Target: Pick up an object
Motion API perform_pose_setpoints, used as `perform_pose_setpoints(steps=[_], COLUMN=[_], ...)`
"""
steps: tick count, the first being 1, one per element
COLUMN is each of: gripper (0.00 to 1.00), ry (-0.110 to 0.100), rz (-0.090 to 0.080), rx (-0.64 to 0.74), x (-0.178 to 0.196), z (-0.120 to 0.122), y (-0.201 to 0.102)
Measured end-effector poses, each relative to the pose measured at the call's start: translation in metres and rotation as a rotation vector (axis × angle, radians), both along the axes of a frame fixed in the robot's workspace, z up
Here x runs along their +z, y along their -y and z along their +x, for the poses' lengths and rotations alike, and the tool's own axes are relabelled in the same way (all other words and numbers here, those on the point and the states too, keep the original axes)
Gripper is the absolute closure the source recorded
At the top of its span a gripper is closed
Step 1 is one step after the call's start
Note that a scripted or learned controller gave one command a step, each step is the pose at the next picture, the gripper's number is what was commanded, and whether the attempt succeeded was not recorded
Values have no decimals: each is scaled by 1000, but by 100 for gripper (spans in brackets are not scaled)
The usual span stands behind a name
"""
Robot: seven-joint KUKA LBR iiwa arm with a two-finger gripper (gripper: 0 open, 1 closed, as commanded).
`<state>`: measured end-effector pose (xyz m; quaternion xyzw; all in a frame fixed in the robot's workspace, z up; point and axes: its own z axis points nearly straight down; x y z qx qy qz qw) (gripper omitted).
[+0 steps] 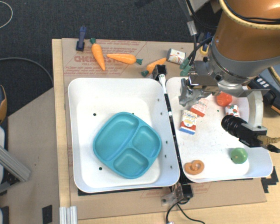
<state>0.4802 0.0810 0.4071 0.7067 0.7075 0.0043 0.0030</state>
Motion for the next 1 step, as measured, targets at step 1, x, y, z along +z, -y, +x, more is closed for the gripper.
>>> perform_pose_setpoints(steps=[1], gripper=[100], ry=[-6], rz=[-3], rx=[1], x=[6], z=[0], y=[-1])
